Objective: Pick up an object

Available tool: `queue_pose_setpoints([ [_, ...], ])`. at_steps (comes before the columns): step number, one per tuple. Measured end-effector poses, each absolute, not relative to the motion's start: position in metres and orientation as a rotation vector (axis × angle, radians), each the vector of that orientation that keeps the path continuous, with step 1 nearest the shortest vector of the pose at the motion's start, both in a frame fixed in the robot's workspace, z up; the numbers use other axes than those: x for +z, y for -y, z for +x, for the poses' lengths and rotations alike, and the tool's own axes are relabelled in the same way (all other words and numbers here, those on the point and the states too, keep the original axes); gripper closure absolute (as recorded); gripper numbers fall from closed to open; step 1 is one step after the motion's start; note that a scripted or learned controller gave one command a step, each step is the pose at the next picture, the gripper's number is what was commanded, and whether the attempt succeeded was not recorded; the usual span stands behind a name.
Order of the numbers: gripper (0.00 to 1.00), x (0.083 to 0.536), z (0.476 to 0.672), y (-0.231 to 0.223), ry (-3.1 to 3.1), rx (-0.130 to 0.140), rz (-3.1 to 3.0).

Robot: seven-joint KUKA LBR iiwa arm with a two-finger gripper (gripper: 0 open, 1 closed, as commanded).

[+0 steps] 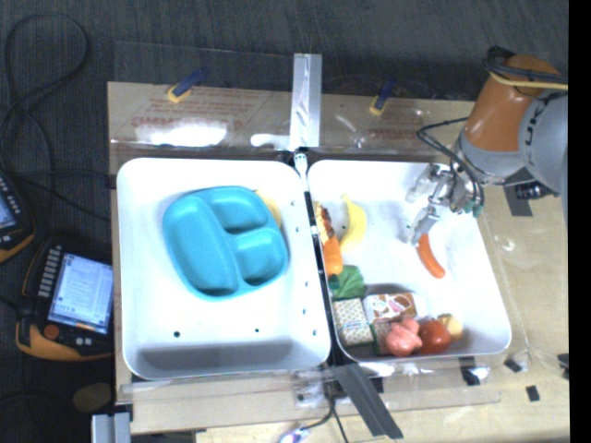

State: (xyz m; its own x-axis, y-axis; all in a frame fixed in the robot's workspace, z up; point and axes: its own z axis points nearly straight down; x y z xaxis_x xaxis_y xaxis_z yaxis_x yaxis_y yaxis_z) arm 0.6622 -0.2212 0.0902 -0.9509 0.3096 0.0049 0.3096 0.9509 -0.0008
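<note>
Now you see the gripper [427, 212] over the right bin [480, 275], fingers apart, its lower fingertip touching the orange sausage [431, 257].

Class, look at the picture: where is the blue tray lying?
The blue tray lies in the left bin, toward its upper middle, close to the divider between the two bins.

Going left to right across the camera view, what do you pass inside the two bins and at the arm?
Blue divided tray → green toy → pink toy → orange sausage-shaped toy → gripper → orange band on the arm.
</note>
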Motion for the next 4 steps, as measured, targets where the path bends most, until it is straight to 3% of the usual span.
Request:
queue_pose_setpoints([
  [1, 0.00, 0.091, 0.599, 0.108, 3.058, -0.004, -0.774],
  [2, 0.00, 0.089, 0.645, 0.176, 2.962, 0.001, -1.080],
  [3, 0.00, 0.113, 0.625, 0.175, 2.588, 0.006, -1.784],
  [4, 0.00, 0.090, 0.580, 0.205, 2.607, -0.002, -1.771],
])
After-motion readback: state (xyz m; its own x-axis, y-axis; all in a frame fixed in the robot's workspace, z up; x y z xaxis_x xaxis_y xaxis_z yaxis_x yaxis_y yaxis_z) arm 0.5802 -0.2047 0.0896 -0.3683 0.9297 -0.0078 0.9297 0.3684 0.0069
